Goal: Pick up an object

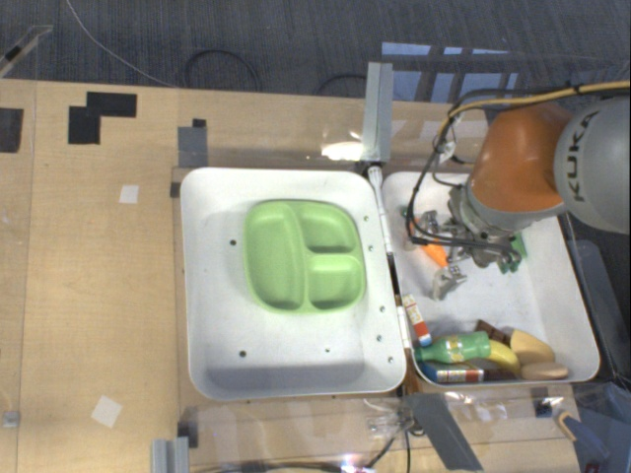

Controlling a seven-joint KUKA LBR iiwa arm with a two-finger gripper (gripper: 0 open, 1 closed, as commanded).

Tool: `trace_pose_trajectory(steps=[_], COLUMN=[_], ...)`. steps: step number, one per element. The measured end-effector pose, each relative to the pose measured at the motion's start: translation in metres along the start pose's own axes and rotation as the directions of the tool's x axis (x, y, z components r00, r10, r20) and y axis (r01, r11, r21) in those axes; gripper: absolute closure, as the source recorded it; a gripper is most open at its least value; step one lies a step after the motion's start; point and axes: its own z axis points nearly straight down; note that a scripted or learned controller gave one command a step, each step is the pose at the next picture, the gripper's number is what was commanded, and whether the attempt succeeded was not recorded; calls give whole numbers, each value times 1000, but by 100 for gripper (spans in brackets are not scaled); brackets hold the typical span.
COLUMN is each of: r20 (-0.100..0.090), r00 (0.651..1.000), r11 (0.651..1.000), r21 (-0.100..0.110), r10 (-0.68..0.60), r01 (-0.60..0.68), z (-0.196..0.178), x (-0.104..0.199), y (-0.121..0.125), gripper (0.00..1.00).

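Observation:
My gripper [451, 279] hangs low over the middle of the right bin [582, 323], under the grey arm with its orange band [518, 161]. A small orange object [434, 255] lies just left of the gripper, touching or nearly touching it. A green object [514, 253] peeks out on the arm's right side, partly hidden. Along the bin's front wall sit a green bottle [463, 346], a yellow banana-like piece [504, 357], a tan piece [537, 347] and a red-and-blue marker [418, 325]. Nothing visibly hangs from the gripper.
The left bin [212, 264] holds a green divided plate [303, 255] at its centre. A metal post [378, 116] rises behind the gap between the bins. Black cables [424, 190] loop from the wrist over the right bin's back left.

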Motion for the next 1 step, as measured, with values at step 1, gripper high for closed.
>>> trace_pose_trajectory(steps=[1], r20=[19], r00=[1000], r11=[1000], r21=[5], r10=[-6], r01=[6], z=[-16], x=[-6], y=[1], gripper=[100])
